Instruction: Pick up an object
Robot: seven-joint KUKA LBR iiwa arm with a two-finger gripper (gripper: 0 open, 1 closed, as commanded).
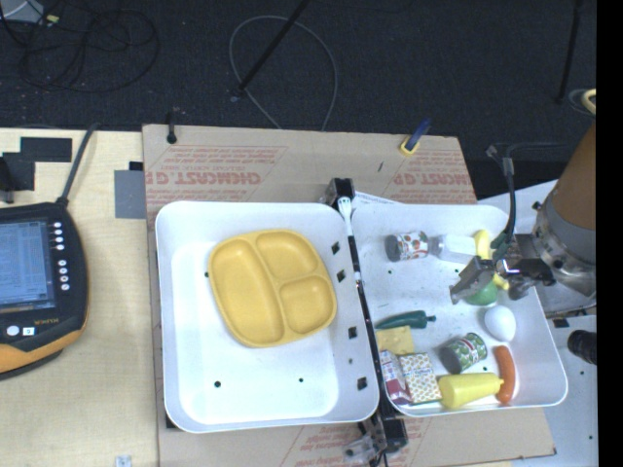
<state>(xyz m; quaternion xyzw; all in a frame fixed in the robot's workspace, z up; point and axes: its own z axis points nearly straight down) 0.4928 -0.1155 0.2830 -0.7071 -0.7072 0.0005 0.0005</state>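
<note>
From here I see the gripper (479, 282) low over the right-hand shallow white bin (555, 377), at the right-middle of the frame, the grey arm with its orange band (584, 188) coming in from the right edge. The dark fingers are down around a small green rounded object (481, 293), with a yellow banana-shaped toy (484, 242) just above them. I can't tell whether the jaws are closed or released (too dark and cluttered there), so I don't count anything as grasped.

Nothing looks lifted. All candidates sit in the right bin: small jar with red label (409, 246) upper left, white egg (499, 321) just below the gripper, green marker-like stick (407, 319), green-labelled tin can (464, 351), orange sausage shape (504, 372), yellow block (469, 389), patterned packet (417, 377) along the bottom.

Left white bin (185, 358) carries the yellow three-compartment plastic tray (273, 285), untouched.

My read: approach done, at the grasp point. Closing, lifting and confirming the hold are all left.
</note>
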